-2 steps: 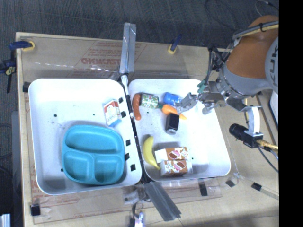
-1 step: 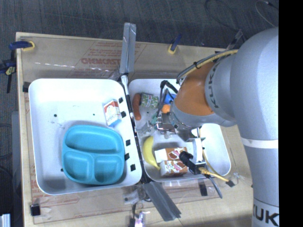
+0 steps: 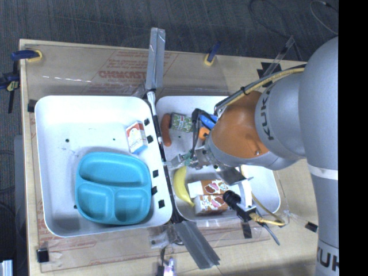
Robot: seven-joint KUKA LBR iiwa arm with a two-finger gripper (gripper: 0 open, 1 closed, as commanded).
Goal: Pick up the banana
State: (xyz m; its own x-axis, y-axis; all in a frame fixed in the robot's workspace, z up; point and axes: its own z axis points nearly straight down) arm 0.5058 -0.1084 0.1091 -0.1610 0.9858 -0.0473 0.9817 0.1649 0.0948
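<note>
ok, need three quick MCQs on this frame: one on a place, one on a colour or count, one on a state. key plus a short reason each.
1. Where does the banana lie?
A. In the left bin, on the tray
B. In the right bin, along its left wall
C. On the bench outside both bins

2. What colour is the divided tray in the left bin?
A. Blue
B. Red
C. Yellow

3. How does the banana stand with the task?
A. Lifted above the bin
B. Resting on the tray
C. Lying on the floor of the right bin

Key:
1 B: the banana lies beside the divider wall, left of the printed snack box.
2 A: the three-compartment tray is light blue.
3 C: it rests flat on the bin floor, with the arm's wrist above and to its right.
</note>
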